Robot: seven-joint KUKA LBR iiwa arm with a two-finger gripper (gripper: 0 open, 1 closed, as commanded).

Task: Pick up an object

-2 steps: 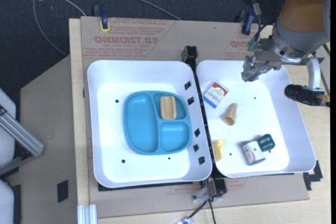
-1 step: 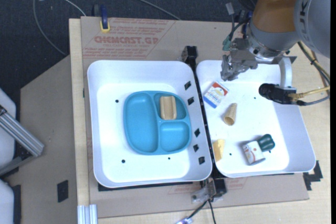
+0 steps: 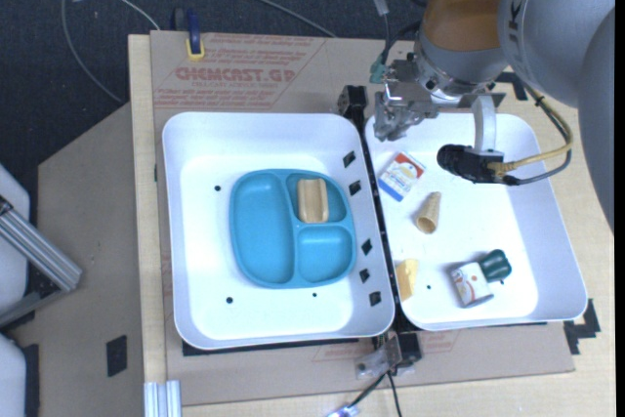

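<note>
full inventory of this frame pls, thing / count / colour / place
white bins: 2, white, side by side on the bench
divided plate: 1, blue, left bin
tan block: 1, tan, in the plate's upper right compartment
small carton: 1, white with red and blue, right bin, upper left
cone: 1, tan, right bin, middle
yellow piece: 1, pale yellow, right bin's lower left edge
bottle: 1, white with green cap, lying in right bin, lower part
cardboard sheet: 1, brown, under the bins
arm: 1, grey with orange band, from the right
gripper: 1, metal, over the right bin's upper left corner
</note>
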